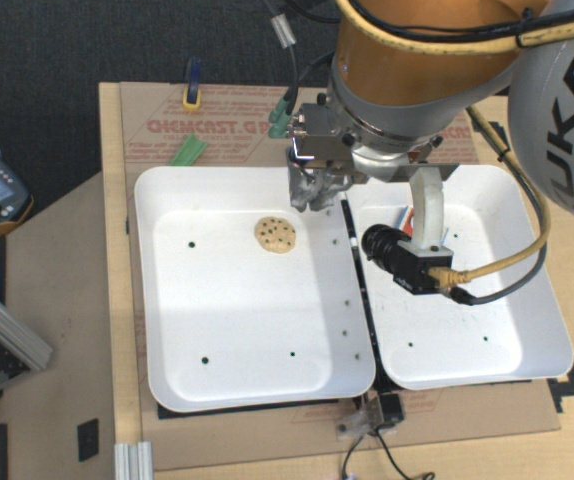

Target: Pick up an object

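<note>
Pincer hanging low over the back edge of the left bin, close to the divide between the two bins, just right of and slightly behind the cookie. Fingers too dark and blurred to tell whether spread or closed; nothing visible between them. Apart from the cookie, not touching it.

Directly above the pincer, a grey wrist block, then the broad orange band and the grey arm entering from the right. Below the wrist, over the right bin, a black cylindrical unit on a pale bracket, with a yellowish cable curving off toward the right.

Cookie round, tan, with dark chips, lying flat on the floor of the left bin in its rear half, toward the right side. A small reddish and blue item in the right bin, mostly hidden behind the bracket, too covered to identify.

Both bins side by side on a cardboard sheet with red lettering, covering the surface. Behind the left bin, a green piece flat on the cardboard, and a blue and yellow clamp at its rear edge.
</note>
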